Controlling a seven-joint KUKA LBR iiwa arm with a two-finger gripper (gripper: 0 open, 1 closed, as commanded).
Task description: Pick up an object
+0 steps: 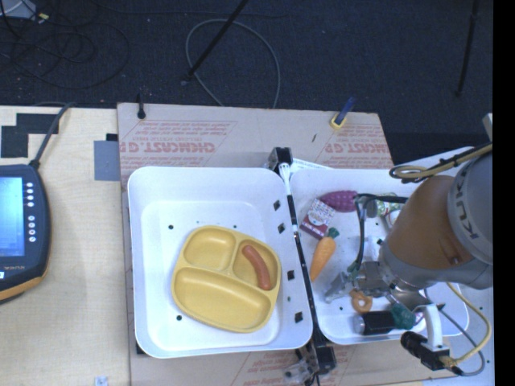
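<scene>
My gripper point(348, 285) hangs low in the right bin point(338, 334), near its front middle, under the grey and orange arm. An orange toy carrot point(323, 256) lies just left of it, tilted, with its green top pointing to the back. A small orange piece point(360, 301) sits right below the gripper, and I cannot tell whether the two touch. Farther back lie a red and white packet point(319, 218) and a purple object point(339, 200). A teal item point(405, 318) rests at the front right, partly hidden by the arm.
The left bin point(153, 215) bears a yellow divided plate point(217, 296) with a red sausage point(257, 266) in its right compartment. A ridge with black clips point(294, 248) separates the bins. A handheld screen unit point(20, 223) lies on the bench at far left.
</scene>
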